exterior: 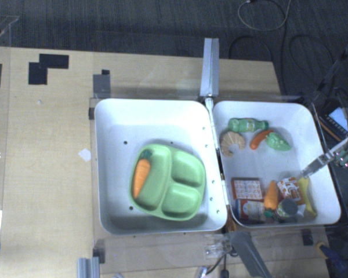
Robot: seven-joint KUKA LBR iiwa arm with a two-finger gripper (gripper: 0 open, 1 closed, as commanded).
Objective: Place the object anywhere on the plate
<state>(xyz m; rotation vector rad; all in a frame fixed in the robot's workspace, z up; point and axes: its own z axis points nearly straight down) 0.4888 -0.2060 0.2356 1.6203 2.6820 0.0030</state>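
A green divided plate [182,181] lies in the left white bin [113,155]. An orange toy carrot [140,176] rests in the plate's left compartment, lying lengthwise. My gripper [314,167] reaches in from the right edge as a thin grey piece. It hangs over the right side of the right bin [310,120], just above a pile of toy food, and nothing can be seen in it. It is far from the plate and the carrot.
The right bin holds a green bottle [247,124], a croissant [232,141], an orange-red vegetable [259,139], a green leafy piece [278,143], a red box [247,189], a banana [306,197] and several small packs. A metal divider [210,68] stands between the bins.
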